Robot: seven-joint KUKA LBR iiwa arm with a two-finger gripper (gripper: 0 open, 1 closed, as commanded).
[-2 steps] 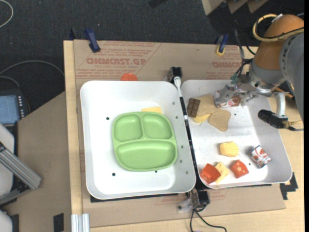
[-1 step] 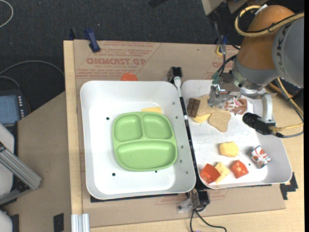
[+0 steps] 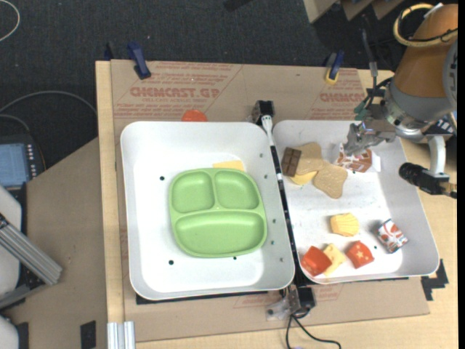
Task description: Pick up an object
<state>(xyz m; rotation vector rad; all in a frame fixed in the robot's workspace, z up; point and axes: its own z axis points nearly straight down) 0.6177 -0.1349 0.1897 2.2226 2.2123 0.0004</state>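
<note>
Holdings, as seen from above.

My gripper (image 3: 357,142): lowered over the far part of the right bin (image 3: 407,195), directly above a red-and-white wrapped item (image 3: 361,161) that lies near the bin's far edge. Whether the gripper is spread or closed I cannot tell, nor whether it touches the item.

Right bin, contents:
- brown chocolate-coloured block (image 3: 291,161), by the bin's left wall, far half;
- tan bread-like pieces (image 3: 320,171), just beside the block, overlapping one another;
- yellow ridged piece (image 3: 344,225), mid-bin;
- red-and-white crumpled packet (image 3: 391,235), close to the right wall;
- red block with a pale mark (image 3: 360,254), near the front edge;
- red piece (image 3: 315,260) in the front left corner, touching a small yellow piece (image 3: 334,255) beside it.

Left bin (image 3: 142,195), contents:
- green divided plate (image 3: 216,212), three compartments, central;
- pale yellow slice (image 3: 229,166), just past the plate's far rim, partly tucked behind it.

Surface (image 3: 167,89): brown board with red printed lettering under both bins; two blue clamps (image 3: 137,59) on its far edge; an orange round thing (image 3: 193,115) just beyond the left bin's far edge.
</note>
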